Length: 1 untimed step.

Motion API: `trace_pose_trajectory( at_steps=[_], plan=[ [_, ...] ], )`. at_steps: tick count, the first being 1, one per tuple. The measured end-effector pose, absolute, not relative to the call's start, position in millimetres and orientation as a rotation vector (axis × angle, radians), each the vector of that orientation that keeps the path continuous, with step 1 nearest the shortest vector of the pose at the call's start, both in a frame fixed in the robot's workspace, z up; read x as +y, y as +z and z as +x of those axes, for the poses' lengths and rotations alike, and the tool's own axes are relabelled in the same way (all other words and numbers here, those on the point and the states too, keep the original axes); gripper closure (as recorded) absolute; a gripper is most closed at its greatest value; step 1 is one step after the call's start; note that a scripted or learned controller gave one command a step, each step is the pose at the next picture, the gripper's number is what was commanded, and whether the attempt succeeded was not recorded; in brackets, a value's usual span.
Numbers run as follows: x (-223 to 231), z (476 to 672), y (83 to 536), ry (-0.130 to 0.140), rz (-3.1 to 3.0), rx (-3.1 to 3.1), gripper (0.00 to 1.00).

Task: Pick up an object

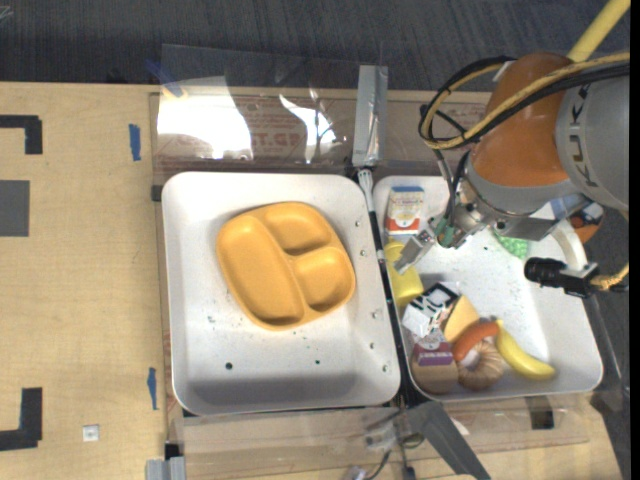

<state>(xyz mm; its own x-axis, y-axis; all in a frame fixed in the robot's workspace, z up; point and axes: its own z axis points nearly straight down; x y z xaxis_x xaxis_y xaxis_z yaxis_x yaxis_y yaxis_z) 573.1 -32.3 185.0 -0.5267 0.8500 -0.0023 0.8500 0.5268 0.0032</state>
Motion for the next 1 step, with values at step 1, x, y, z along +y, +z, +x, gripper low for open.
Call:
trace_pose_trajectory(
  at_steps=[1],
  plan=[
    [-24.4,516.6,184.4,0.0,1.785,2.588,0.0]
  ],
)
